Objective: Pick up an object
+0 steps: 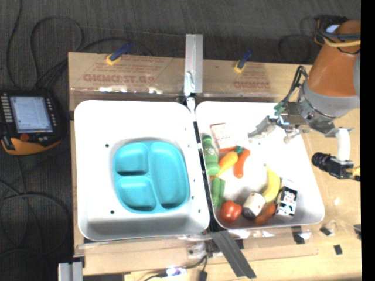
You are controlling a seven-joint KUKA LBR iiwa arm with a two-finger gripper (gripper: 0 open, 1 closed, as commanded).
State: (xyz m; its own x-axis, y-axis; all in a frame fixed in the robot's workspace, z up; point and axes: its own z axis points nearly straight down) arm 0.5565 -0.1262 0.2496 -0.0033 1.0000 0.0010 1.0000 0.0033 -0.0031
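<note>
Toy foods: one banana, two carrots, one tomato; tool wide, holding nothing.

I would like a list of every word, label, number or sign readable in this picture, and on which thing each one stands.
No text here reads with certainty.
Cardboard sheet behind the bins: red printed letters, mirrored and blurred, unreadable.
Small box in the right bin: red and white print, too small.
Black and white carton in that bin: markings too small.
Handheld pendant on the floor: lit screen, text too small.
</note>
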